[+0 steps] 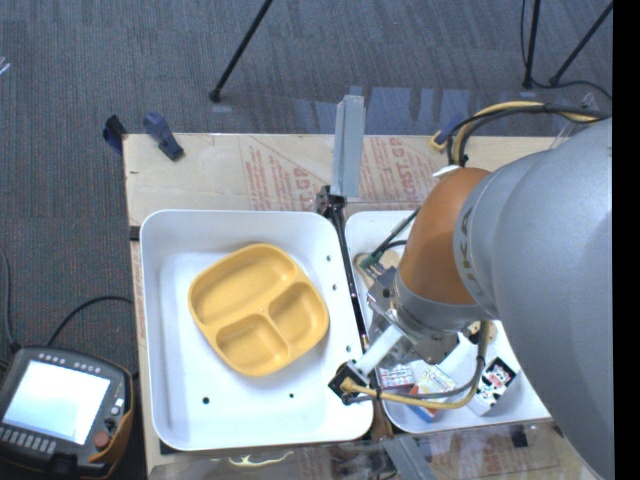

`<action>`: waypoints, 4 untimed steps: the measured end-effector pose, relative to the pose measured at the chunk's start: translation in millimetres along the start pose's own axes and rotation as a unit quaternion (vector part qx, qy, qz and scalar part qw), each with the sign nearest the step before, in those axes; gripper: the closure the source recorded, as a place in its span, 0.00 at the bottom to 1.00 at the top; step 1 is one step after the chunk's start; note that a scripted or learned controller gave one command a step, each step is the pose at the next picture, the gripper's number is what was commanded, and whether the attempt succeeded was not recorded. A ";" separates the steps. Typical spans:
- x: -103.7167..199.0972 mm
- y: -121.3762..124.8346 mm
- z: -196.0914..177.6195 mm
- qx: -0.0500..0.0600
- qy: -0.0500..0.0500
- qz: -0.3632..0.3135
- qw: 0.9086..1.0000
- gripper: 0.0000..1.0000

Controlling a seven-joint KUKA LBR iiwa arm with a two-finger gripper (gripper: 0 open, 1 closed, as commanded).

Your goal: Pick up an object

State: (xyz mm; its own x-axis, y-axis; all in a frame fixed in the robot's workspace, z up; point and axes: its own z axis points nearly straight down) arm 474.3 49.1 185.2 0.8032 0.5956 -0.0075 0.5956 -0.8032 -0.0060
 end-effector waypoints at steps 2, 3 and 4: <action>-28.4 39.3 -27.7 -0.001 0.001 -0.212 0.977 1.00; 38.7 -51.8 -81.3 -0.002 0.000 -0.356 0.934 1.00; -2.1 1.5 -8.6 0.001 -0.002 -0.377 0.926 1.00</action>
